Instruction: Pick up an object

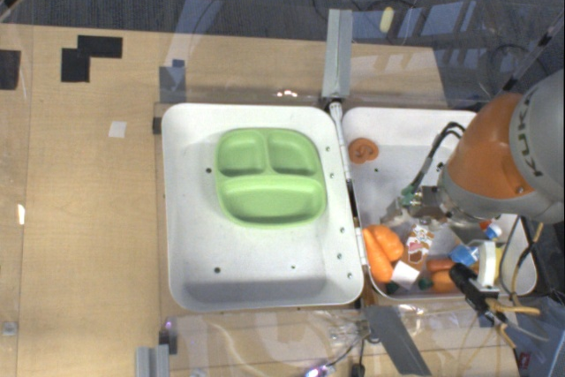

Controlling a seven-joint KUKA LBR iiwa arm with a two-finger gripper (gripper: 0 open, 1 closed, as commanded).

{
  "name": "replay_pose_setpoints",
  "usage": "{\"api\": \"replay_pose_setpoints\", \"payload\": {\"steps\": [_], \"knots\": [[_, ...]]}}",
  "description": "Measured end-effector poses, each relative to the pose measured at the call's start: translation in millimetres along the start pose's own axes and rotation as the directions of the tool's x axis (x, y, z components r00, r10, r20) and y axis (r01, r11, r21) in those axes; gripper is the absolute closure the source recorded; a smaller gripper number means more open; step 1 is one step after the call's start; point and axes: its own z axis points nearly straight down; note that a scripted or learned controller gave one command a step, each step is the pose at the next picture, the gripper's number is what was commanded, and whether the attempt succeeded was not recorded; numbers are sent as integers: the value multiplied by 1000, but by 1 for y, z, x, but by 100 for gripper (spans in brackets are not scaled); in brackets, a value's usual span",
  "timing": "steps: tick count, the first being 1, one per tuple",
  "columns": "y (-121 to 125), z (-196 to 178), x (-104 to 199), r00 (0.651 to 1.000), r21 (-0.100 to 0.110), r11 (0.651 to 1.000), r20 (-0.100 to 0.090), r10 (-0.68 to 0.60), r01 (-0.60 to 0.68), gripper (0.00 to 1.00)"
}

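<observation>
The table carries two shallow white bins side by side. The left bin holds a green divided tray, lying flat near the bin's middle, with two small compartments on its far side and one long compartment on its near side. Nothing rests in any of the compartments.

The right bin is the landmark for the remaining items. Near its far left corner lies a small round orange disc, well apart from everything else. Along its near edge sits a cluster of small objects. An orange carrot-shaped piece lies against the bin's left wall at the near end. Just right of it is a small white block. Beside these are a small white item with red markings, a blue piece, and a further orange piece toward the near rim. The objects in this cluster touch or overlap; exact boundaries are hard to tell.

The arm, grey with an orange band, reaches over the right bin from its right side, its wrist above the cluster. The gripper hangs just over the objects at the bin's near half. How far its fingers are spread cannot be told, since the wrist and cabling cover them, and no object is seen held between them.
</observation>
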Motion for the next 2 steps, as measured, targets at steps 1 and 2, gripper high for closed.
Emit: {"api": "replay_pose_setpoints", "payload": {"steps": [1, 2], "knots": [[-7, 23, -41, 959, 22, 959, -12, -282, 282, 0], [18, 25, -29, 972, 29, 971, 3, 236, -236, 0]]}}
